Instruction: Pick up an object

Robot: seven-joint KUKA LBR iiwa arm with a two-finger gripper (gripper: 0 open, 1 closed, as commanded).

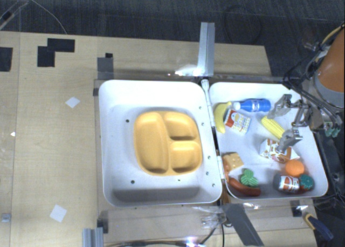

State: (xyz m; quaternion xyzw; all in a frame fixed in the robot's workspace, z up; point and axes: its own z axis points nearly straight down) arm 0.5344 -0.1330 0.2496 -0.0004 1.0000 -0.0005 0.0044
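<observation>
The grey arm with the orange band (330,70) enters from the right and its two-finger gripper (287,121) hangs over the right shallow white bin (322,160). The two metal fingers (282,104) are spread apart, and nothing is between them. Under the gripper lies a yellow plastic corn cob (273,127), and just below it a small white and red packet (275,151). An orange ball (294,167) is beside a red and white can (289,184). Further left in this bin are a blue plastic bottle (255,105), a yellow banana (220,115), a white carton with red print (237,122), a tan cracker (233,161) and a green leafy piece (248,177) on a red sausage (243,187). The left white bin (116,132) holds a yellow divided plastic tray (166,142). Both bins stand on the light wooden surface (48,132).
</observation>
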